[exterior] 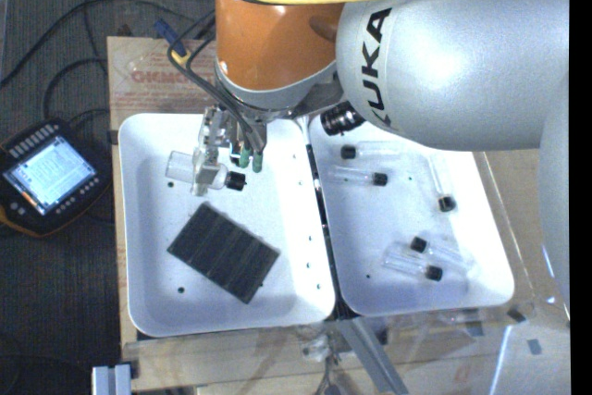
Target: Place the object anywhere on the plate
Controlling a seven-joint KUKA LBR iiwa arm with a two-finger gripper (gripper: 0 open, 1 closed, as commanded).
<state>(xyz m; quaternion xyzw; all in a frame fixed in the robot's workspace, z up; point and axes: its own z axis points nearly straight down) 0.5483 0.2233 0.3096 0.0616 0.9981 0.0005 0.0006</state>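
Observation:
A dark ribbed rectangular plate (223, 253) lies tilted in the left bin (139, 227), toward its front. My gripper (205, 173) hangs over the back half of that bin, just above and behind the plate. A clear vial (178, 166) with a black cap (236, 181) lies crosswise between its fingers, clear end to the left and cap to the right. The gripper looks shut on this vial. The orange wrist band and grey arm hide the bin's back edge.
The right bin (490, 240) holds several more clear vials with black caps, such as one at the back (363, 176) and a pair near the front (413, 259). A teach pendant (51, 171) sits on the floor to the left of the bench.

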